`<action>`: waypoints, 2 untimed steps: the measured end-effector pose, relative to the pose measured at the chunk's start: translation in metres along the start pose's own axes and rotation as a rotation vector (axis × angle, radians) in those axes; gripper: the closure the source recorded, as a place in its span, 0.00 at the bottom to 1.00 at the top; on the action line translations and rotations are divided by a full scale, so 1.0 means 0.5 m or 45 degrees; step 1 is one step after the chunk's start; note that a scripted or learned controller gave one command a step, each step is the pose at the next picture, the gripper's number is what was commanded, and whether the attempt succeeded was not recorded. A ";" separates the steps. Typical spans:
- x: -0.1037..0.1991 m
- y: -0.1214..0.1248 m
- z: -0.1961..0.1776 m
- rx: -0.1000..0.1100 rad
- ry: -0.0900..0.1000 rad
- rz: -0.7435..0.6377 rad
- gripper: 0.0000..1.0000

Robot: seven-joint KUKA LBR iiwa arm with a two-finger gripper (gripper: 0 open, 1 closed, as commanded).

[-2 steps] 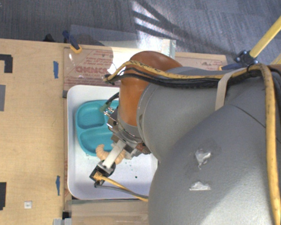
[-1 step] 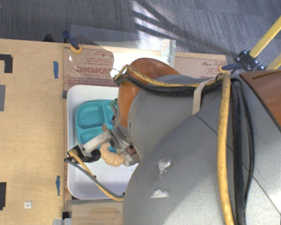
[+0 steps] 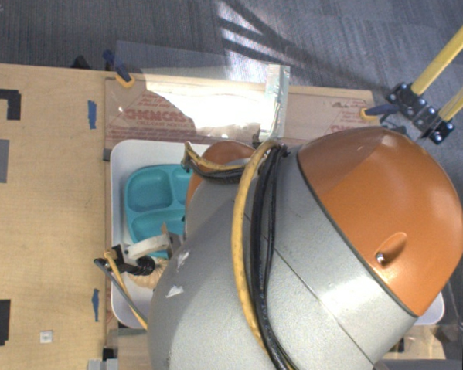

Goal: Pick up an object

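Objects for the pick lay in the left bin (image 3: 117, 184), where the camera view showed a teal divided tray (image 3: 155, 203) resting flat toward the bin's far left, an orange-brown rounded item (image 3: 227, 151) just beyond it at the far rim, and a cluster near the front-left corner: a white piece (image 3: 141, 249) over something tan and textured (image 3: 146, 270) with a dark, yellow-tipped part poking left (what these last were I could not make out). The arm (image 3: 304, 269) had swung in from the right and hung low over the bin, its grey body and orange band (image 3: 373, 211) covering most of both bins, presumably because the wrist was reaching down toward the contents. That posture hid the gripper beneath the arm, so I cannot tell how wide it stood or whether it had hold of anything. The 2nd bin showed as a sliver of white rim (image 3: 434, 313) at the right. A yellow cable (image 3: 244, 243) ran along the arm.
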State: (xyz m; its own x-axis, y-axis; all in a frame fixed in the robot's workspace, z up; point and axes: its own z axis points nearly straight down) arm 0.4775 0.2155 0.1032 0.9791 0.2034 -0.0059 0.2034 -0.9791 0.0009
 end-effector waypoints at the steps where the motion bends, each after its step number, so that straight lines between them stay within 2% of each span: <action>1: 0.040 -0.013 -0.305 0.005 0.022 -0.239 1.00; 2: 0.011 -0.021 0.025 0.009 0.015 -0.059 1.00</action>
